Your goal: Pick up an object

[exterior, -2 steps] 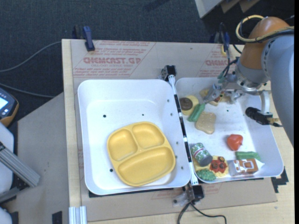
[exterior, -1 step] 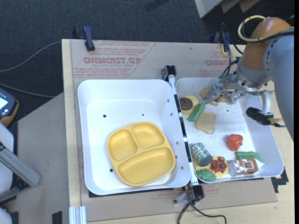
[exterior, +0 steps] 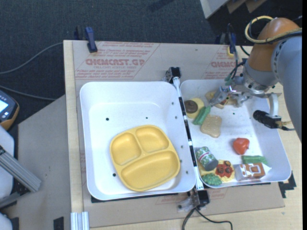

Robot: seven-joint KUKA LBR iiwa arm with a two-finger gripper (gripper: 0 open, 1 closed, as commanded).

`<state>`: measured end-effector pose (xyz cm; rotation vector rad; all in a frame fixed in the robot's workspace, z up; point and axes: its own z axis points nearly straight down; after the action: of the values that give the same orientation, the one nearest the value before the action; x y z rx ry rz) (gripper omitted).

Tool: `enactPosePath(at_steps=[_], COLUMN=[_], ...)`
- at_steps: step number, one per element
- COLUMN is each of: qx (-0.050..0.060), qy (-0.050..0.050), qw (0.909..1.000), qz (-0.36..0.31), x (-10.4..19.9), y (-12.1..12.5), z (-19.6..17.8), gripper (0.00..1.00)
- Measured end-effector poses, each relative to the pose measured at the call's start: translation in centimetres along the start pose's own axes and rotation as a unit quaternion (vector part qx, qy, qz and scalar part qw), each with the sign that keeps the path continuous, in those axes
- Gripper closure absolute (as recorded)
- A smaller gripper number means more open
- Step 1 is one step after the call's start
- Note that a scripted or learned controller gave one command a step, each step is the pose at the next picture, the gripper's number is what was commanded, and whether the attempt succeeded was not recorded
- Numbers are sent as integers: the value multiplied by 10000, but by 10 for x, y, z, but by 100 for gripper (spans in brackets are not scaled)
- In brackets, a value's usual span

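My gripper (exterior: 225, 95) is low over the far part of the right bin (exterior: 276, 143), reaching in from the right. A small tan object (exterior: 212, 97) lies right at its tip, partly hidden by it; whether it is held cannot be made out. Just left of it sit a brown round piece (exterior: 191, 106) and a green pod-shaped toy (exterior: 201, 115). A tan bread slice (exterior: 211, 126) lies nearer the middle and a red pepper (exterior: 241, 145) to its right.
The left bin (exterior: 96, 104) holds a yellow divided plate (exterior: 145, 157). Along the right bin's near edge lie a green can (exterior: 206, 158), a red pizza-like toy (exterior: 224, 169), a green leafy piece (exterior: 212, 179), a small carton (exterior: 252, 170) and a green bean (exterior: 253, 160).
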<state>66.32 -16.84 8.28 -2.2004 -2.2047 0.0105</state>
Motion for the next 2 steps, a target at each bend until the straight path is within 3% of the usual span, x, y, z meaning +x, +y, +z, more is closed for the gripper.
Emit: enactPosePath(at_steps=[1,2], qx=[-13,-9], qy=[-57,-32], qw=[10000,10000], qz=[10,8], x=[5,3], y=[-1,-1], z=[0,1], gripper=[0,0])
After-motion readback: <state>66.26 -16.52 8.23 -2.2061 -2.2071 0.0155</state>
